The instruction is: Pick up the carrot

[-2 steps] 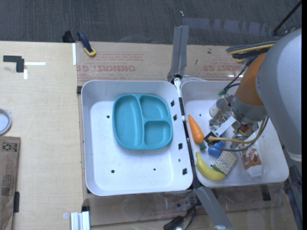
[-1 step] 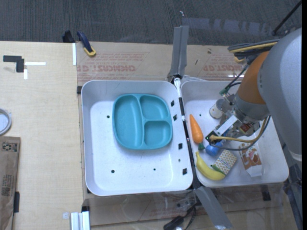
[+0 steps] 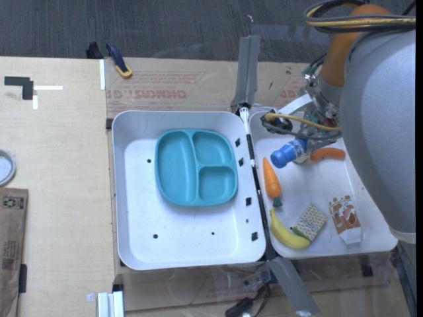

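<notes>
The orange tapered carrot (image 3: 271,177) lies in the right white bin (image 3: 373,240), against its left wall. The gripper (image 3: 316,129) hangs near the bin's far end; jaws' state cannot be told.

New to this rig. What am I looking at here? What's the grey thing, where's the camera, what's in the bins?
One fixed camera looks down at a slant on a bench with two shallow white bins. The big grey shape is a robot arm reaching in from the right. Its gripper sits over the right bin's far end, but cables hide its fingers. The left bin holds a teal divided plate. The right bin holds the carrot, a banana, a blue bottle, an orange item and two small packets.
</notes>
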{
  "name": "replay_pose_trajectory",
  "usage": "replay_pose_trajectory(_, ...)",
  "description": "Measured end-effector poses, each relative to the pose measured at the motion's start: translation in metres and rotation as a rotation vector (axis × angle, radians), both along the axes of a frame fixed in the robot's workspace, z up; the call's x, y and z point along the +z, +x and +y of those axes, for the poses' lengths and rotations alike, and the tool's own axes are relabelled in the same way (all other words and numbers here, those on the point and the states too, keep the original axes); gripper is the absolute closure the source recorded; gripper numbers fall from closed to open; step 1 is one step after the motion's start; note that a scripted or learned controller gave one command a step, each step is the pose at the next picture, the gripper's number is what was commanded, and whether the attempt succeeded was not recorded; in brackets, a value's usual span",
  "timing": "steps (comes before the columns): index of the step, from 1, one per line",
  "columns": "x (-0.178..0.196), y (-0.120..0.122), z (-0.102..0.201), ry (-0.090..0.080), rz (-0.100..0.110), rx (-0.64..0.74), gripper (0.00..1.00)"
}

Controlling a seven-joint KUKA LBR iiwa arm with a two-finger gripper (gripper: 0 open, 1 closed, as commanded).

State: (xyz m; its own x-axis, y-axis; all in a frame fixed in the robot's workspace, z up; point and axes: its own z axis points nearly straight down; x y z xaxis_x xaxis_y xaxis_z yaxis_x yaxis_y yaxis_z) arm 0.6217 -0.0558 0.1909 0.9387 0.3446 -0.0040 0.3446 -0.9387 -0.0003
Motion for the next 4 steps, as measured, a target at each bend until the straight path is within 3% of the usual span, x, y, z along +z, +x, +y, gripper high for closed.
replay_pose_trajectory(1, 0.0, 0.0, 0.0, 0.0, 0.0, 0.0, 0.0)
replay_pose_trajectory(2, 0.0, -0.03, 0.056, 0.002, 0.002, 0.351, 0.0)
replay_pose_trajectory(3, 0.102, 0.006, 0.037, 0.001, 0.0, 0.395, 0.0)
replay_pose_trajectory(4, -0.002, -0.024, 0.073, 0.002, 0.003, 0.412, 0.0)
